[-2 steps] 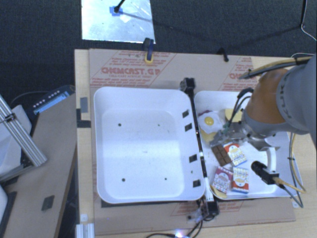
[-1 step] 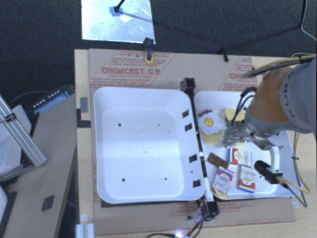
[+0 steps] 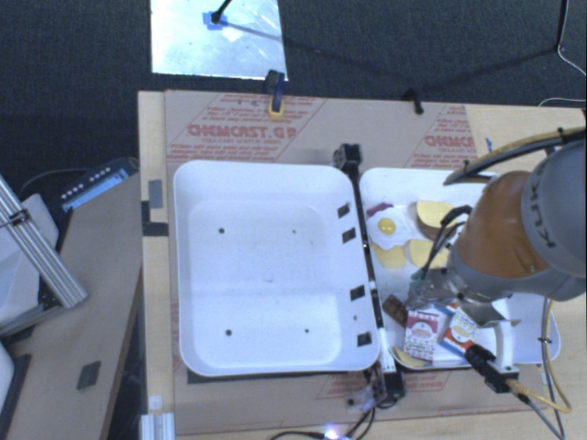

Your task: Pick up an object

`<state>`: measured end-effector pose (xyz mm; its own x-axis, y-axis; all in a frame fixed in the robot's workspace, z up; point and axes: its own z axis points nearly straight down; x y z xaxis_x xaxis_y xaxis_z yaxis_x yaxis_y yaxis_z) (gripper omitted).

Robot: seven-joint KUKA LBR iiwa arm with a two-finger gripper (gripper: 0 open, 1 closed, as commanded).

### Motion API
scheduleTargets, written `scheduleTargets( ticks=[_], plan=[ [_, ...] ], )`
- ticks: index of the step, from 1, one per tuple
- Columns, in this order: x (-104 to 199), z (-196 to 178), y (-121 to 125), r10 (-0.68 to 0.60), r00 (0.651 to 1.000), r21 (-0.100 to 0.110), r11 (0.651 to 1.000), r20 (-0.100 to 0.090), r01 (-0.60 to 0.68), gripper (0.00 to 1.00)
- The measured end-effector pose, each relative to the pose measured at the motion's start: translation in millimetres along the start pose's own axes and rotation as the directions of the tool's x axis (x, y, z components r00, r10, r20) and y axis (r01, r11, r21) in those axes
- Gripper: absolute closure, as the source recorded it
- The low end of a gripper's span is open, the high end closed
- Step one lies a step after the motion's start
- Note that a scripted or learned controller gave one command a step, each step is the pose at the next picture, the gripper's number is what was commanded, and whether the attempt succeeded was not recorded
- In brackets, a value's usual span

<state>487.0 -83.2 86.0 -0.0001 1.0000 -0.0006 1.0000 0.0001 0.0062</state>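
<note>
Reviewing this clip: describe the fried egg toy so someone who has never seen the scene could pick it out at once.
Start at the right-hand white bin, the one the grey and orange arm hangs over. Near that bin's left wall, toward its far end, lies the fried egg. It is flat and white with a round yellow yolk in the middle, whereas the yellow pieces beside it are plain yellow all over.
</note>
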Motion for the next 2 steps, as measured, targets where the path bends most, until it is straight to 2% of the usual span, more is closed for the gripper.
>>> scheduleTargets(
  ticks=[1, 2],
  plan=[
    [24, -105, 97, -0.010, 1.000, -0.013, 1.000, 0.001, 0.011, 1.00],
    [97, -98, 138, -0.011, 1.000, 0.001, 1.000, -0.001, 0.011, 1.00]
  ],
)
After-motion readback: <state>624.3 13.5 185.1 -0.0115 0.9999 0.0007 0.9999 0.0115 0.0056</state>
